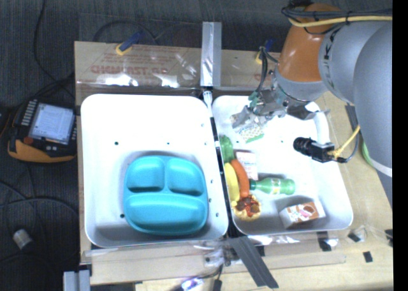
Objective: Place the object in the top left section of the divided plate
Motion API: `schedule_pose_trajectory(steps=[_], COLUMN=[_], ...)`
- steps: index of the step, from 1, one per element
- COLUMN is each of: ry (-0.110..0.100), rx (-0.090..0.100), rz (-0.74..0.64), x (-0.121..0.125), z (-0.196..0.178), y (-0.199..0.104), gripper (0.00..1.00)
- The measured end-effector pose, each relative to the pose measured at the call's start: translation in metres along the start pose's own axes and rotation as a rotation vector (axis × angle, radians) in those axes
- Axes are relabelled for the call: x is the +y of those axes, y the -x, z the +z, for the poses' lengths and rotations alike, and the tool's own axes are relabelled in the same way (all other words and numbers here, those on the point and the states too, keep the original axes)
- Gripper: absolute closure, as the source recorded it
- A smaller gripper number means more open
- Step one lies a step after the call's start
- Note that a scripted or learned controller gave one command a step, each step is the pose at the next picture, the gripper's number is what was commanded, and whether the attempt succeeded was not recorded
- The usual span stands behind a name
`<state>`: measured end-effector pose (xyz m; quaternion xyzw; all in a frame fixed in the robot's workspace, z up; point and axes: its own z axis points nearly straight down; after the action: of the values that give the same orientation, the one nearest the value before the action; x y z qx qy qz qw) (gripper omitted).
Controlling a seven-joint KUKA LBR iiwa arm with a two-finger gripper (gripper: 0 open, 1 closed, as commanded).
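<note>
1. I judge this the picking step; my gripper (pixel 258 110) hangs over the right bin's (pixel 331 213) far corner, above a pale speckled item (pixel 250 131); its grip state I cannot tell.
2. Next it must lift one object and carry it to the blue divided plate (pixel 167 195) in the left bin (pixel 102 149), top left section.

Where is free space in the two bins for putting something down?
The left bin is bare behind and left of the blue divided plate. The right bin has room between the green bottle and the hand. Its left edge is crowded with toy food.
</note>
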<state>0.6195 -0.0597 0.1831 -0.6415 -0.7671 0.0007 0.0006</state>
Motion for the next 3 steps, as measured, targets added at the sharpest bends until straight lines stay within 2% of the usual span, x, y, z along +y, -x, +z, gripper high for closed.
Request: schedule_pose_trajectory(steps=[1, 2, 3], ry=[-0.002, 0.021, 0.015], rx=[0.000, -0.018, -0.031], rz=[0.014, -0.024, 0.077], x=[-0.047, -0.055, -0.052], z=[0.001, 0.025, 0.023], y=[-0.106, -0.127, -0.137], gripper=[1.00, 1.00, 1.00])
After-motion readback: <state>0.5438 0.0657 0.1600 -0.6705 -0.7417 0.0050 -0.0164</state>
